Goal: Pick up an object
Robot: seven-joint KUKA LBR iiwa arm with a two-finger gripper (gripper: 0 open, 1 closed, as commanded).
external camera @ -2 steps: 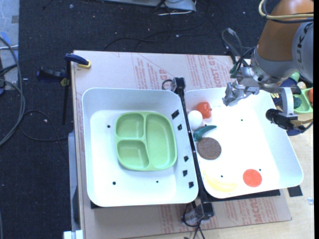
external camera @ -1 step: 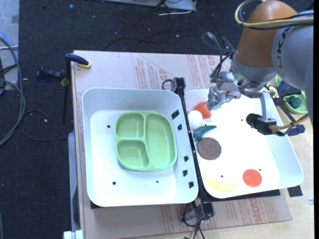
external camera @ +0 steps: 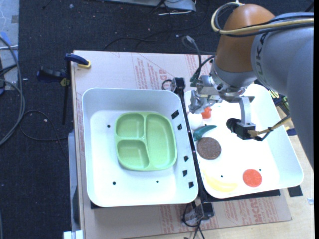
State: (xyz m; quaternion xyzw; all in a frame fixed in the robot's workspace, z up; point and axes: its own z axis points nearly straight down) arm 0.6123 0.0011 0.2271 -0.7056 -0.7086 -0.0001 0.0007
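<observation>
My gripper (external camera: 201,105) hangs over the far left part of the right bin (external camera: 279,148), just above a small orange-and-white object (external camera: 206,113). The view does not tell how the gripper stands. Close in front of it lies a teal object (external camera: 204,131), then a brown round disc (external camera: 209,148). An orange-red disc (external camera: 252,178) and a yellow banana-shaped piece (external camera: 221,184) lie near the bin's front edge.
The left bin (external camera: 99,183) holds a light green divided plate (external camera: 146,140). A dark divider with black clips (external camera: 187,148) runs between the two bins. The grey arm with its orange band (external camera: 244,34) covers the right bin's far right side.
</observation>
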